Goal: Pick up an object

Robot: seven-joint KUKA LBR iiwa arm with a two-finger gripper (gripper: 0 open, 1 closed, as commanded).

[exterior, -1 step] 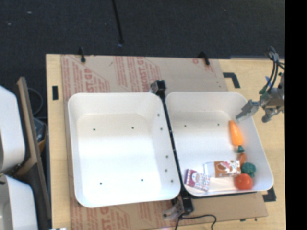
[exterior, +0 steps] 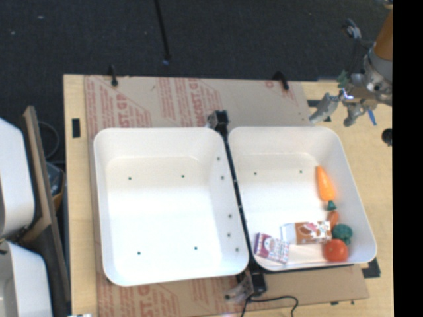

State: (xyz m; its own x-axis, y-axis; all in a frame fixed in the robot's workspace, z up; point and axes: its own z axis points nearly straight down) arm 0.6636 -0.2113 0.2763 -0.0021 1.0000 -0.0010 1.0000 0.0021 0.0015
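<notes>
My gripper [exterior: 338, 113] hangs above the back right corner of the right bin [exterior: 284, 137], its two grey fingers spread apart with nothing between them. Far below it in the view, along the bin's right and front side, lie an orange carrot [exterior: 324, 183], a red tomato [exterior: 336, 250], a green toy [exterior: 342, 231], a small brown and white carton [exterior: 307, 232] and a purple and white packet [exterior: 271, 247]. The gripper is well apart from all of them.
The left bin [exterior: 112, 150] sits beside the right one, joined by a black clamp [exterior: 219, 119] at the back. Both rest on a cardboard sheet [exterior: 158, 101] on the wooden bench. White equipment [exterior: 13, 177] stands at the left edge.
</notes>
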